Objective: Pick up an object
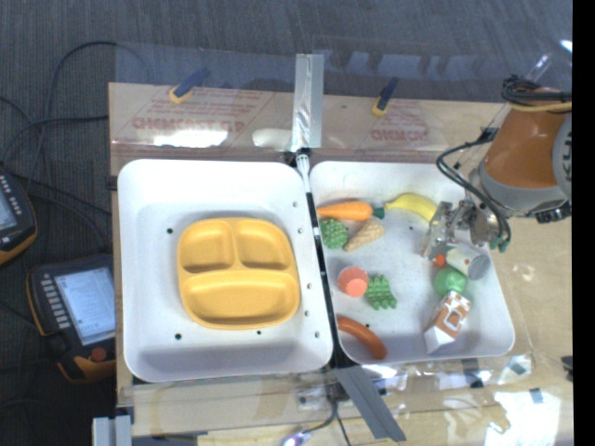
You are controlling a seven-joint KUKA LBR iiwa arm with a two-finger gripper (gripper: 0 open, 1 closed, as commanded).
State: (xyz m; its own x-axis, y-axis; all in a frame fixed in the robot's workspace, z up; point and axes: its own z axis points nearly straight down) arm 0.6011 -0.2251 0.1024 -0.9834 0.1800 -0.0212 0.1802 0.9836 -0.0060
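Progress: nothing lifted yet, by appearance. Arm point(525, 151) reaches over right bin point(502, 337); pincer point(462, 229) low at bin's right side, above green ball point(450, 281) and carton point(447, 320). Pincer state: cannot tell. Candidates all resting in right bin: carrot point(345, 211), banana point(414, 204), sausage point(362, 336). Left bin point(139, 249) carries yellow tray point(239, 270). Small items beside pincer blurred, unidentified; arm cut off at right edge.
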